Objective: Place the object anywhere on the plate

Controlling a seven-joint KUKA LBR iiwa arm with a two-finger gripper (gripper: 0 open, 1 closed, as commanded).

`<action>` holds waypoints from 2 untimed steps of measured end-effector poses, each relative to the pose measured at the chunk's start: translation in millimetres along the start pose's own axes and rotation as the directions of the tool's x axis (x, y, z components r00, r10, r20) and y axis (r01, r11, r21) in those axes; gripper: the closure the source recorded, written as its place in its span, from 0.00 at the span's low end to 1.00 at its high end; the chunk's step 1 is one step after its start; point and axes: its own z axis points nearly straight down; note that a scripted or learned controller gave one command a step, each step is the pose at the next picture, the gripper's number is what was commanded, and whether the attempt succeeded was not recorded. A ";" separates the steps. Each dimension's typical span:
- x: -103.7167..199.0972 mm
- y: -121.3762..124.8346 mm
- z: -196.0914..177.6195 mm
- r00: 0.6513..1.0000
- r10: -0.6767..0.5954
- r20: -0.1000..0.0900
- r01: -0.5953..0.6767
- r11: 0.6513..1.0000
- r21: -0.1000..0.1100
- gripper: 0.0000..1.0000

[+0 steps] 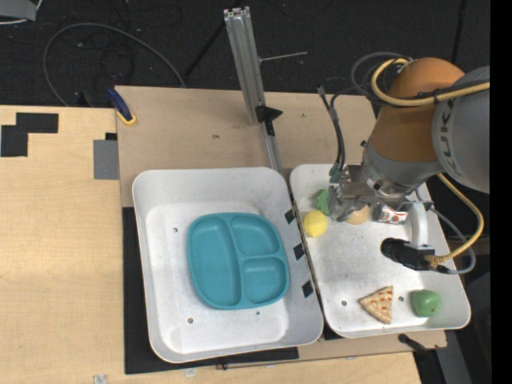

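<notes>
Two bins (152,214): white and shallow, side by side on the surface; one lies well to the left of the claw, the other (352,314) sits under it.
Arm (416,126): grey with an orange band, hanging over the far end of the bin beneath the claw and hiding much of it.
Plate (237,259): teal, three compartments, in the bin well left of the claw, nothing on it.
Claw (350,206): low among the clutter; whether it is apart, together or clamped on anything I cannot tell.
Pizza slice (378,303): toy, well below the claw, near the bin's front edge.
Yellow ball (315,224): just left of the claw, likely the object to move, not yet lifted.
Green piece (425,301): beside the pizza slice.
Risk, crowding: a tan item (359,214) and a green one (322,198) sit tight against the claw, so a grab could catch the wrong thing.
Risk, rolling: the ball could squirt away or drop while crossing the rims between bins.
</notes>
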 end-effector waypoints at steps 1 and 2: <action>49.5 -11.6 0.7 1.000 -0.001 0.000 0.001 1.000 -0.001 1.00; 91.4 -33.2 -9.5 1.000 -0.001 0.000 0.001 1.000 0.000 1.00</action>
